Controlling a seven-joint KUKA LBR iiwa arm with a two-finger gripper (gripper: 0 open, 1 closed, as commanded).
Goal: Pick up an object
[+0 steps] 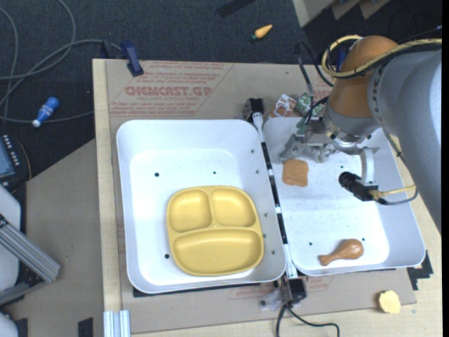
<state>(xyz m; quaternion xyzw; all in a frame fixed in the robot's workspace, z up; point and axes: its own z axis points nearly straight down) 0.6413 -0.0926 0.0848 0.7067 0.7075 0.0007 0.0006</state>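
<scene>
While arm (365, 83) hovers, toast (295, 173) (R bin)

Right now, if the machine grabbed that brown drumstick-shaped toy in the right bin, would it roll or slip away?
The brown drumstick-shaped toy looks like glossy plastic, so probably light and a bit slippery. Its rounded fat end suggests it could roll or pivot if nudged. It lies flat and narrows to a thin handle, likely the easier place to pinch.

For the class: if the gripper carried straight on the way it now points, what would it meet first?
The gripper points down and leftward into the right bin. First in line looks to be the toast piece just below it, though depth is hard to judge from above.
</scene>
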